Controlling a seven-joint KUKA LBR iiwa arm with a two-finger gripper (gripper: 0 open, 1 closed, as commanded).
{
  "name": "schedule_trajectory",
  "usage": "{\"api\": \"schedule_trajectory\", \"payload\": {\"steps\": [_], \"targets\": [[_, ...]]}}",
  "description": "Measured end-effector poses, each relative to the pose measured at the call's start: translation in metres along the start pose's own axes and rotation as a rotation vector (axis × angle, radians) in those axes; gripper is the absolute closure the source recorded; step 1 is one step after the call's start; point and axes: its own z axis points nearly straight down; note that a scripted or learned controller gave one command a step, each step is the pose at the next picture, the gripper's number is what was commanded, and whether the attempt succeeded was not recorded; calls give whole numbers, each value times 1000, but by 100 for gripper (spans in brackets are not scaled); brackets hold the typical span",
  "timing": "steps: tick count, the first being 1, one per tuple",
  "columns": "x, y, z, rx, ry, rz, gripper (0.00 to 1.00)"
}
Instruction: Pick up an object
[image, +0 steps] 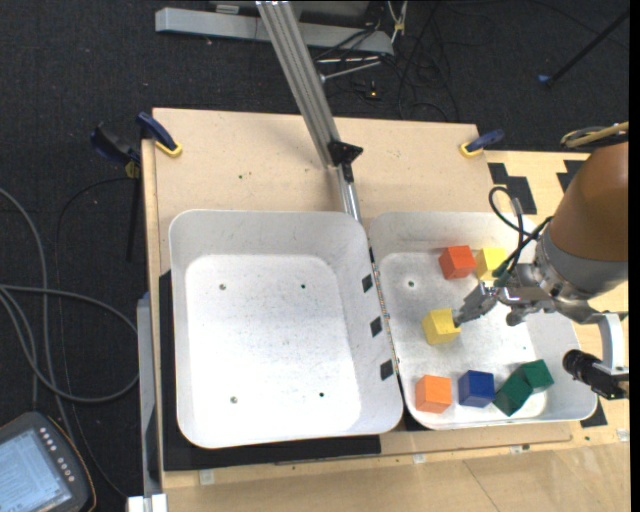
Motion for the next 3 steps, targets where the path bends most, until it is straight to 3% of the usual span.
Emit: {"api": "schedule_trajectory", "payload": {"steps": [1,2,3], "targets": [[2,2,44,0,0,0,0],[1,4,31,-7,-2,0,100],[1,2,-32,-12,-3,-4,100]]}}
